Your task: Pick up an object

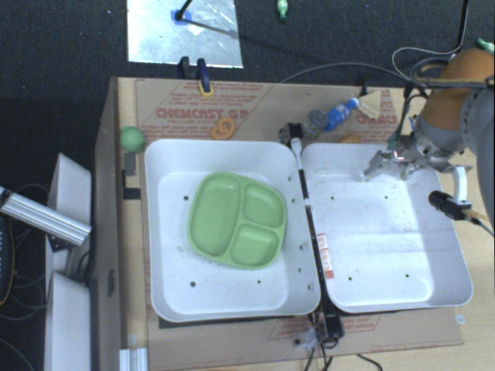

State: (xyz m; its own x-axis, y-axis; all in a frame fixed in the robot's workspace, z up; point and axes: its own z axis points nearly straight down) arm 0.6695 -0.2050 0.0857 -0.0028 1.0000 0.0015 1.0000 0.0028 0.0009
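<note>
A light green divided plate (236, 219) lies flat in the middle of the left bin (166, 284). My gripper (393, 167) hangs over the far edge of the right bin (441, 284), near its back right corner, well away from the plate. Its silver fingers (377, 165) are spread open and nothing is between them. I see only bare white floor in the right bin below the gripper.
Behind the bins on the cardboard lie a blue bottle (338, 115), an orange ring-like piece (223, 128) and a green ball (131, 138) at the left bin's far corner. A dark divider strip (309, 222) separates the bins.
</note>
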